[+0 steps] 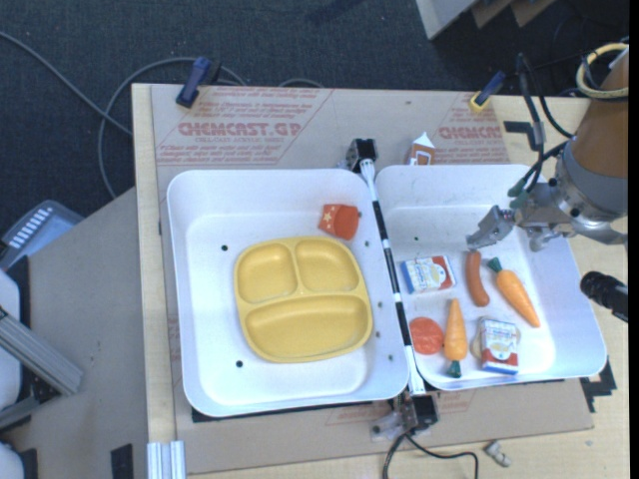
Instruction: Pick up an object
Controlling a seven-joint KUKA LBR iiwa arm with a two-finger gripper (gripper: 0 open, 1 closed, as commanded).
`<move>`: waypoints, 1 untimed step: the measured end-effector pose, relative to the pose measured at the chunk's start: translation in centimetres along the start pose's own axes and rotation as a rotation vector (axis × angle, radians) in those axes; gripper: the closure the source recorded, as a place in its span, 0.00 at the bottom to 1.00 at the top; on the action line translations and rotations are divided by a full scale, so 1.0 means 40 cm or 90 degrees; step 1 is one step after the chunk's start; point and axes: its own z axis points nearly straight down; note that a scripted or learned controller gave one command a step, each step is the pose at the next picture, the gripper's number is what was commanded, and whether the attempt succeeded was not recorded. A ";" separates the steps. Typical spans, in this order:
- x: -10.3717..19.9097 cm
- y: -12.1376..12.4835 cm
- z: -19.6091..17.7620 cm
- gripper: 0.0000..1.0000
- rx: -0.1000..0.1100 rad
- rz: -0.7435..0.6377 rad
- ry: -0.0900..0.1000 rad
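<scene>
1. Over the right bin point(559, 183), near its far right corner, the gripper point(491, 230) hangs above bare white floor, the grey arm point(599, 158) reaching in from the right edge with its orange band above the wrist.
2. Whether the jaws stand open or closed cannot be told from this angle; nothing is seen between them.
3. Just below the gripper, toward the bin's middle, a sausage point(477, 278) lies lengthwise, apart from the metal.
4. Beside the sausage on its right, a large carrot point(517, 296) lies at a slant, leaf end toward the far wall.
5. Against the bin's left wall sits a small carton point(426, 273), white with red and blue print.
6. Toward the near left corner a tomato point(426, 335) rests touching a small carrot point(454, 334), whose green end points to the near wall.
7. Right of the small carrot, near the near wall, lies a second carton point(498, 345).
8. Across the divide, the left bin point(200, 267) carries a yellow tray point(303, 298) with three compartments, set near its centre.
9. Near the left bin's far right corner sits a red block point(339, 220), apart from the tray.
10. Both bins rest side by side on a brown board point(250, 123) printed with red lettering.
</scene>
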 end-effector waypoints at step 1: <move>-0.097 0.090 0.236 0.00 0.002 0.001 0.000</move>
